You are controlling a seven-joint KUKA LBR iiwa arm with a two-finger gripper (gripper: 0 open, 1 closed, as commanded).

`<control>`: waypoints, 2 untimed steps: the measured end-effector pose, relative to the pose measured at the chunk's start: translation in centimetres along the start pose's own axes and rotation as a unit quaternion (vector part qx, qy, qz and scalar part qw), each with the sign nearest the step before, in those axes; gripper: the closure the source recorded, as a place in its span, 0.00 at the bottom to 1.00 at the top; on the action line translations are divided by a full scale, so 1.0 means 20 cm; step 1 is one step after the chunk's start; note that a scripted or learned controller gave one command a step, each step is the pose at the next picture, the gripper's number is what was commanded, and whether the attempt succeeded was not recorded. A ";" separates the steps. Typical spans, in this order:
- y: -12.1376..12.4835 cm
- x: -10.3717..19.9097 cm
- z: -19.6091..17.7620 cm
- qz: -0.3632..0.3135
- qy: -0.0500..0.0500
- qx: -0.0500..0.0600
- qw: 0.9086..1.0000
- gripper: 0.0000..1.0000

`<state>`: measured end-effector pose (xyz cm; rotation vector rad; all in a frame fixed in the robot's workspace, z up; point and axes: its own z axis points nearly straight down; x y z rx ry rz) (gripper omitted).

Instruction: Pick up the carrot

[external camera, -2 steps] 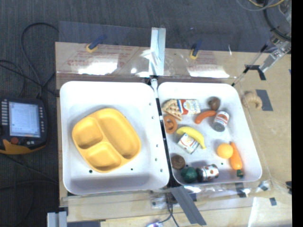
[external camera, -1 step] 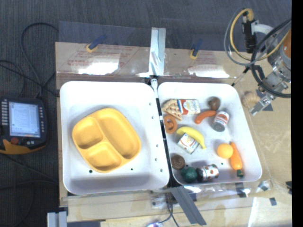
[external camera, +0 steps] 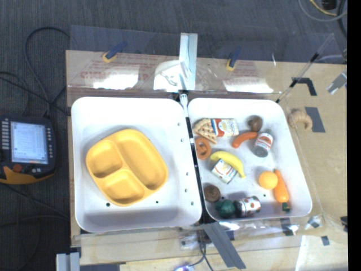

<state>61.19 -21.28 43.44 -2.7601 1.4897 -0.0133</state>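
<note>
Long orange tapered carrot lies in right shallow white bin, against right wall, just beside round orange fruit; long axis runs near-to-far. Claw state: cannot tell.

The wooden bench bears two white bins, left and right, touching.
</note>
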 end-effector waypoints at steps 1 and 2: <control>-0.13 0.06 0.58 -0.084 -0.009 -0.006 0.996 1.00; -0.19 0.12 0.04 -0.156 0.000 0.000 0.988 1.00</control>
